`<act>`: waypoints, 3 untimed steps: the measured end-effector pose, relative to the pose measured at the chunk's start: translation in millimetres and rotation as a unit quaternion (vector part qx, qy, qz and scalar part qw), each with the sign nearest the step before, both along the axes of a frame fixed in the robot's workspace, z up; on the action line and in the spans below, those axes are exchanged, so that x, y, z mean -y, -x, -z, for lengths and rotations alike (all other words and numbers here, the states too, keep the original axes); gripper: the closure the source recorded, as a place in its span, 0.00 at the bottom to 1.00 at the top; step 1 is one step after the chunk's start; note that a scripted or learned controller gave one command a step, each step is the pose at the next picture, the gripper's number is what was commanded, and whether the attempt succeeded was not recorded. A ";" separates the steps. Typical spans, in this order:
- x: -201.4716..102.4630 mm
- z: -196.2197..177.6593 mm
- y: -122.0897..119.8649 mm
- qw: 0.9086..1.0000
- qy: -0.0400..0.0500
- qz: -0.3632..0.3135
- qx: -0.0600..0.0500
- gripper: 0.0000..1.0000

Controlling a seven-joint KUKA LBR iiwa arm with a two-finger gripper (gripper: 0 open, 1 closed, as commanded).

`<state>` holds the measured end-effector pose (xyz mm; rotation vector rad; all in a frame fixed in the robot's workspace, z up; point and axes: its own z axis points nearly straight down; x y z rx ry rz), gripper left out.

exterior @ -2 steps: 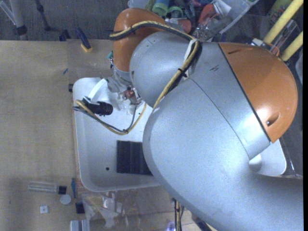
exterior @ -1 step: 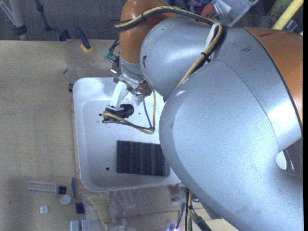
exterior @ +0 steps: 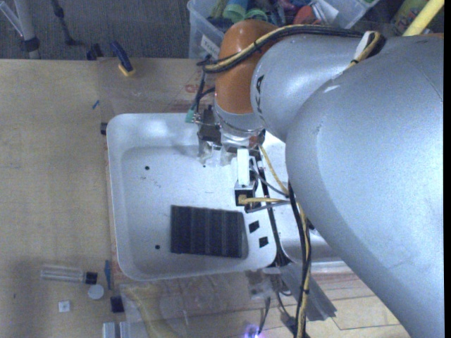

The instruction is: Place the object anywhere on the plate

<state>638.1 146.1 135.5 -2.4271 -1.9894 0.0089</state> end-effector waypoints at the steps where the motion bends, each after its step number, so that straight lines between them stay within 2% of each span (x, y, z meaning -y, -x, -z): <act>1: -45.9 -26.4 -22.2 0.953 -0.001 -0.304 0.004 1.00; 2: -67.5 -74.2 -28.3 0.857 -0.002 -0.515 0.005 1.00; 3: -42.2 -135.8 -19.4 0.874 -0.001 -0.485 0.005 1.00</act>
